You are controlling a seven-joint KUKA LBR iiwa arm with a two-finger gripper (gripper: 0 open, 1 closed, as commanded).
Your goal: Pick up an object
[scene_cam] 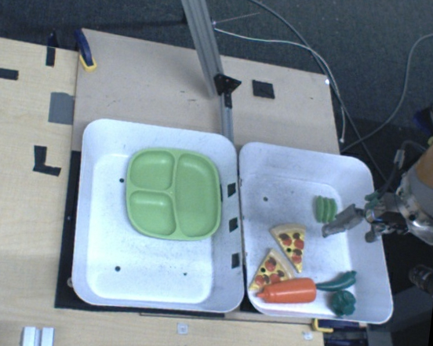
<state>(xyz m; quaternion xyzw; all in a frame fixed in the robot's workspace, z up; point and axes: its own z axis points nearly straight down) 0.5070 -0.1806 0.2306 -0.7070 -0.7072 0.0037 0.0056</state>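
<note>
Fingers (342, 223) pointing left into the right bin (281, 165), look together, gripping nothing; gripper (338, 225) hovering just right of the green pods (324, 209), near the bin's right rim. Pizza slices (290, 245) (271, 267), carrot (290, 290) and green pepper (340, 291) lying along the near rim. Far-left bin floor sitting bare. Green tray (173, 193) sitting in the left bin (92, 215)
</note>
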